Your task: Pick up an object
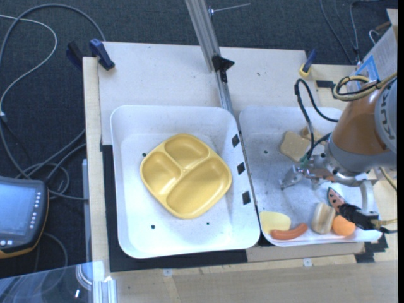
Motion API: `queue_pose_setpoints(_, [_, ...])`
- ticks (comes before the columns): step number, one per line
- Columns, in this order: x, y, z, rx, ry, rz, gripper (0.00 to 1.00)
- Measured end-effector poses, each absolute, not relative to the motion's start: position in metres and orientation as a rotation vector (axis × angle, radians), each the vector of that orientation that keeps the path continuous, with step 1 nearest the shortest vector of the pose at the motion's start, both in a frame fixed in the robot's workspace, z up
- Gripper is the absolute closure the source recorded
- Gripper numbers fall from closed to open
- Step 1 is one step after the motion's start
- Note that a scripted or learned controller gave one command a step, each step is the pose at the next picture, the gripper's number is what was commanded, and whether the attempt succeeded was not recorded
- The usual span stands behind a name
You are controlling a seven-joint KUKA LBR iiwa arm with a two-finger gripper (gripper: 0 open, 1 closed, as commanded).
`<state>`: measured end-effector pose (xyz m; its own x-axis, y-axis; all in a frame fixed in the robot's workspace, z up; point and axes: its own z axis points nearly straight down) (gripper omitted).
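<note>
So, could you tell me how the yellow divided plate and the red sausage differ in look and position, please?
The yellow divided plate is broad, flat and split into compartments; the red sausage is thin, long and slightly curved. The plate lies mid-floor in the left bin, apart from other items; the sausage lies against the near rim of the right bin, beside a pale yellow piece. Both lie flat, away from the gripper.

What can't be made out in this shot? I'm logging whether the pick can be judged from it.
- Hand: in the camera view, over the right bin; its metal fingertips are too small to tell open from shut.
- Tan block: its right side is hidden behind black cables.
- Small dark object: too small to identify, partly under the arm.
- Orange item, sausage: crowded against the bin's near wall; contact unclear.
</note>
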<state>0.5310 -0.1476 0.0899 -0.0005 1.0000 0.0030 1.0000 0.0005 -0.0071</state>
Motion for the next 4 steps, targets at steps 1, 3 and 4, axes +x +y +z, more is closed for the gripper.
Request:
queue_pose_setpoints(1, [0.533, -0.148, 0.104, -2.219, -2.221, -0.002, 1.00])
queue_pose_setpoints(3, [0.537, -0.144, 0.211, -2.224, -2.229, -0.007, 1.00])
queue_pose_setpoints(4, [0.543, -0.150, 0.272, -2.226, -2.229, -0.007, 1.00])
